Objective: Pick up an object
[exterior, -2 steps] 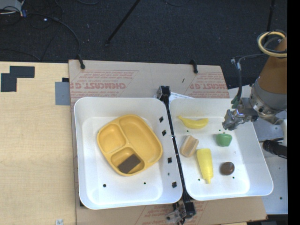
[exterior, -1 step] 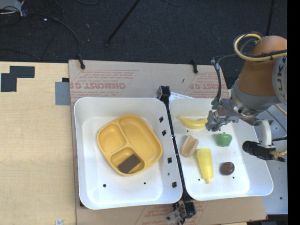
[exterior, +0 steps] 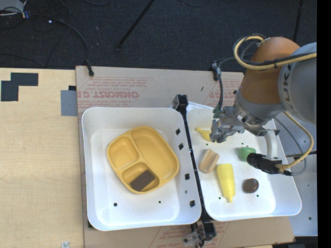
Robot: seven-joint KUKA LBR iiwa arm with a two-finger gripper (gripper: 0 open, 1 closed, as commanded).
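Note:
My gripper [exterior: 219, 134] hangs low in the right bin [exterior: 258, 211], near its back left part. Its tips are right beside a small yellow banana-shaped piece [exterior: 202, 134], on that piece's right. Just in front of the gripper lies a tan bread-like block [exterior: 208, 160]. A yellow squeeze bottle [exterior: 226, 180] lies further forward, a brown round object [exterior: 251, 185] sits to its right, and a green object [exterior: 244, 152] lies beside the arm's cable.
The left bin [exterior: 103, 211] holds a yellow divided plate [exterior: 143, 158] with a brown block [exterior: 143, 180] in its front compartment. A black divider [exterior: 189, 159] runs between the bins. The arm's orange and grey body [exterior: 269, 81] overhangs the right bin's back.

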